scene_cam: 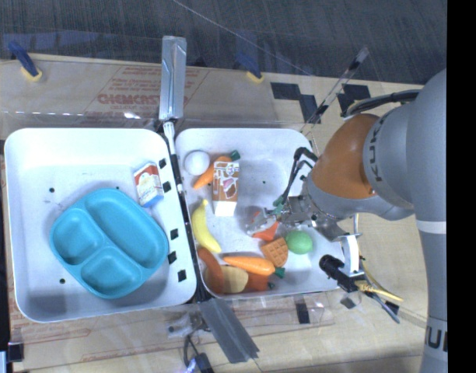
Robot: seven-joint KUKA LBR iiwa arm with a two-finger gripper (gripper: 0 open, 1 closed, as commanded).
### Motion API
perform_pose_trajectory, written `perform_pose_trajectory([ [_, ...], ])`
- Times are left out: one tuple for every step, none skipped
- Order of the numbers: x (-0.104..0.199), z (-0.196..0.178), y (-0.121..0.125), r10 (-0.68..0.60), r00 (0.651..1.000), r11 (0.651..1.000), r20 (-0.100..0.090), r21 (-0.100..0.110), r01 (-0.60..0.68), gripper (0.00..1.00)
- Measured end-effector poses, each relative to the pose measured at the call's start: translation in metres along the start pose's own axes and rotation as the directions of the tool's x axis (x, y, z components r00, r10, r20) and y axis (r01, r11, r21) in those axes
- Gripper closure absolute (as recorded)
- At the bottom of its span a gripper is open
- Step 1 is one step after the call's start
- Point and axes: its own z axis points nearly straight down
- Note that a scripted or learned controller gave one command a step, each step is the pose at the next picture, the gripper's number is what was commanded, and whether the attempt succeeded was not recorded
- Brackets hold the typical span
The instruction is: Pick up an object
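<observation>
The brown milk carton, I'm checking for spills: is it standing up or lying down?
Lying down. The carton shows its long printed side to the overhead camera, flat on the right bin's floor, beside the banana.

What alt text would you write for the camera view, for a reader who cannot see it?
A grey and orange robot arm reaches from the right into the right white bin, lowering its claw among toy foods: banana, carrot, green ball. The left bin holds a blue divided tray.

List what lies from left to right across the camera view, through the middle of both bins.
Blue divided tray → small red-and-white carton → banana → brown-and-white milk carton → green ball → orange-banded arm.
</observation>
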Motion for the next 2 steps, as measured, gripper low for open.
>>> perform_pose_trajectory([
  [0.001,-0.01,0.001,-0.008,1.0,1.0,0.0,-0.001,0.008,1.0],
  [0.038,-0.12,-0.008,0.354,0.935,0.935,-0.002,-0.002,-0.354,1.0],
])
